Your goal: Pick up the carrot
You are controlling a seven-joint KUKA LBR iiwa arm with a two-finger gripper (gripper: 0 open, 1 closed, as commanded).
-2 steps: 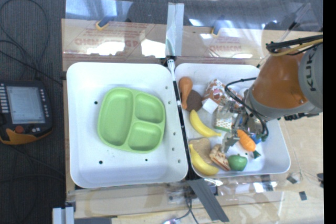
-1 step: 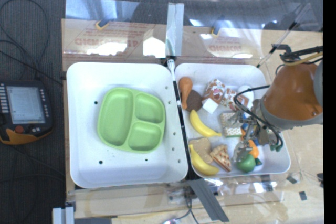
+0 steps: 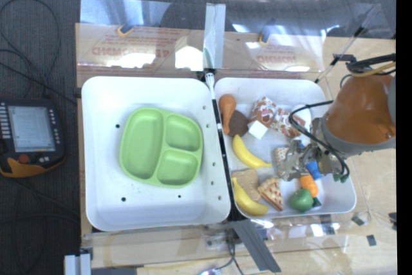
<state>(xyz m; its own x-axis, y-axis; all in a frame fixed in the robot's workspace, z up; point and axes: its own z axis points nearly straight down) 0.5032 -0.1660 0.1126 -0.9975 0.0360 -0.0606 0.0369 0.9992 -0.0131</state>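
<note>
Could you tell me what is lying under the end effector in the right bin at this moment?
The end effector hangs over the right bin; an orange carrot and a blue piece peek out beneath. Anything directly under it is covered.

bench, two white bins

A robotics lab: teach pendant on carpet, bench with white bins.

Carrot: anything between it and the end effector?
The carrot lies at the right bin's far left, the end effector across it. Between them lie a white cube and a banana; a brown piece abuts the carrot.
</note>
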